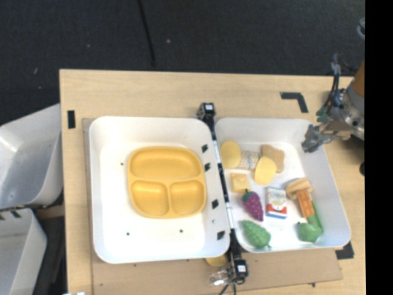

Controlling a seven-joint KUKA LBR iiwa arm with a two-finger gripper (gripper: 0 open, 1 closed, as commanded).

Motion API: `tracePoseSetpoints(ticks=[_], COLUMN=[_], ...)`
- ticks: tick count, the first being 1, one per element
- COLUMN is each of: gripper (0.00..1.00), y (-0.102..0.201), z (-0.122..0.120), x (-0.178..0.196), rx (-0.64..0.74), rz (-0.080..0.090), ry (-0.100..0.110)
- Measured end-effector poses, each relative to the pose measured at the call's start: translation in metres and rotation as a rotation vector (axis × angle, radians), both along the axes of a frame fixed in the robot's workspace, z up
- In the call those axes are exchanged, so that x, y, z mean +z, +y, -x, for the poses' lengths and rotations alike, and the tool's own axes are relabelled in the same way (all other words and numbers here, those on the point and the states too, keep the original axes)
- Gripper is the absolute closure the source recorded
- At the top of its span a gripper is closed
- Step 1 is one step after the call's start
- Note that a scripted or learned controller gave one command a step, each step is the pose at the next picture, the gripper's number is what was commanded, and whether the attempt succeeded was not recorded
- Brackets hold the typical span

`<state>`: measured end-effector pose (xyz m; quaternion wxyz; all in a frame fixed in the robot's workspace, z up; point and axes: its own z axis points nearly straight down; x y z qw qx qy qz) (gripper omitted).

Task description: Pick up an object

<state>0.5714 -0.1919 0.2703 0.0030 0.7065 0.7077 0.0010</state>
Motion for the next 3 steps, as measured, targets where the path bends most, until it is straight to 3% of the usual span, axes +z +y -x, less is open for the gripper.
tracePoseSetpoints(ticks=[1,2,3], gripper=[1.0,1.0,1.0], y=[0.044,0.002,0.016], z=[-0.044,-0.024,-0.016], x=[-0.146,-0.097,-0.091], rx=[0.0,-0.005,-0.002], rz=[-0.002,0.002,-0.001], ry=[-0.002,0.0,0.006])
